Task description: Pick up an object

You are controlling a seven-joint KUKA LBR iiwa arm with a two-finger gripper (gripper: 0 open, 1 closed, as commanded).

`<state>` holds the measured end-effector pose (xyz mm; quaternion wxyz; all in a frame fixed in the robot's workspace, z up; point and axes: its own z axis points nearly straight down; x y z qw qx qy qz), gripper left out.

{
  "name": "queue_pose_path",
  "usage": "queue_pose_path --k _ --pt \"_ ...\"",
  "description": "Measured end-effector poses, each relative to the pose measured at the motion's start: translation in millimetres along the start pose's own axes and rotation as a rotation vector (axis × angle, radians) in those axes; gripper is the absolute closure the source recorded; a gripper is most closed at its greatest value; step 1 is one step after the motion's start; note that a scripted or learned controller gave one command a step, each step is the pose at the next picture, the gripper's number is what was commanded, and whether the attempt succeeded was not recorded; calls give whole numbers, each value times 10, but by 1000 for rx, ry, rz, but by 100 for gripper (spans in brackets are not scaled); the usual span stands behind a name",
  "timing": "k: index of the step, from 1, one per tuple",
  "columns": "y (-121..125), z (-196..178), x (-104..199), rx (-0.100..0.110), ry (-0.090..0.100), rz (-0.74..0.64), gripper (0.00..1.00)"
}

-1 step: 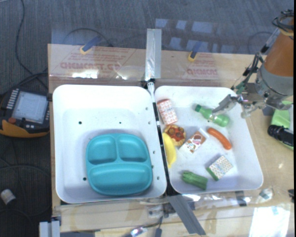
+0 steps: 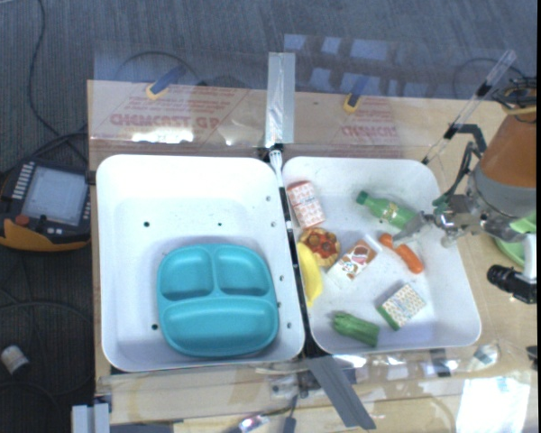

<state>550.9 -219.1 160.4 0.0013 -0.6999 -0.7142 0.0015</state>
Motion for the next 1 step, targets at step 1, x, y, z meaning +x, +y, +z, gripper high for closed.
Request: queue_pose_path --k 1 --pt "-464 616 73 -4 14 209 0"
